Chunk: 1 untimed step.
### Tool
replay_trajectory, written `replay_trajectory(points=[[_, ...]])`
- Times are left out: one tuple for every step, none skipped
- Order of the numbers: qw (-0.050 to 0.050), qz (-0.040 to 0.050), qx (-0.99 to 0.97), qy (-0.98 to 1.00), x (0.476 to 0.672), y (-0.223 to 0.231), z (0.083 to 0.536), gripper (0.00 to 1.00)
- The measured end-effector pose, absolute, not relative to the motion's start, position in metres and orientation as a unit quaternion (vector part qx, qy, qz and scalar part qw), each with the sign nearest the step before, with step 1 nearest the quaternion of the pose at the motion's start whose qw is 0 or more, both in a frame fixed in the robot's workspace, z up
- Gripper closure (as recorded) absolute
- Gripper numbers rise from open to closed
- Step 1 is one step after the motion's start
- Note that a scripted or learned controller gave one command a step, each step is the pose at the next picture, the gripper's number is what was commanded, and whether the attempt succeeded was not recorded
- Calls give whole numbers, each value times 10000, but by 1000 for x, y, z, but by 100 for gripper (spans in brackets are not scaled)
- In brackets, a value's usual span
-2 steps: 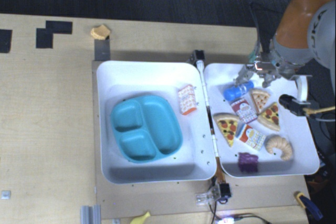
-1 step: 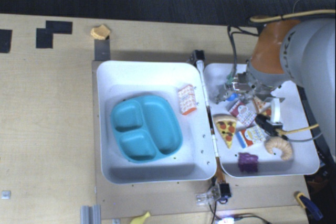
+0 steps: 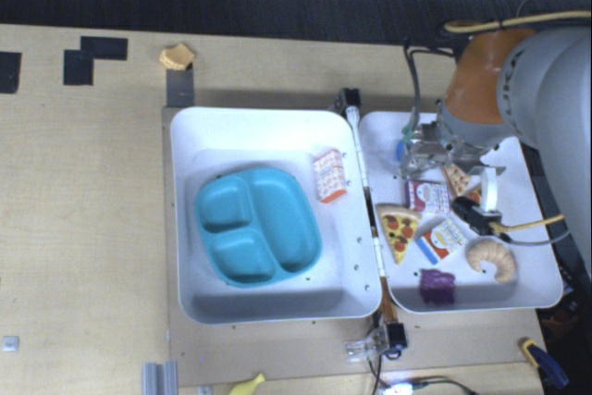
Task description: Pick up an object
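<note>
The end effector (image 3: pixel 423 154) hung low over the far part of the bin (image 3: pixel 462 302) beneath it. Whether it was wide or narrow could not be told, and nothing showed in its hold. No object was picked yet, so any toy in that bin could serve.

The box (image 3: pixel 427 196) lay just on the camera side of the end effector and looked the likeliest target, with a small orange piece (image 3: pixel 458 178) close beside it toward the arm. Crowding was the risk there: a close on the box could catch the orange piece too, or nudge both aside and come up with nothing. The wall between the two bins also stood near the end effector, so a sideways shift could scrape it.

A little further out lay the pizza (image 3: pixel 400 231) and a pouch (image 3: pixel 444 239), both flat on the bin floor. Flat things probably offer little to grip, and a descent onto them could press into the floor instead.

Further still, the croissant (image 3: pixel 492 256) and the block (image 3: pixel 437 285) sat by the bin's near wall, apart from the rest and likely easier.

Well away, in the other bin (image 3: pixel 277 129) on the counter (image 3: pixel 92 199), a packet (image 3: pixel 329 175) and a tray (image 3: pixel 257 225) lay clear of any likely mishap
</note>
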State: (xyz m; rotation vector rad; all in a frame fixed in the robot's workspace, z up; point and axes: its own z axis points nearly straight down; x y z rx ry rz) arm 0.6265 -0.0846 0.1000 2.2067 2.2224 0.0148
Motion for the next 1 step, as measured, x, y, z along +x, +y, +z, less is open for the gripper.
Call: replay_trajectory(points=[[29,16,7061,7081,656,-135,195,100]])
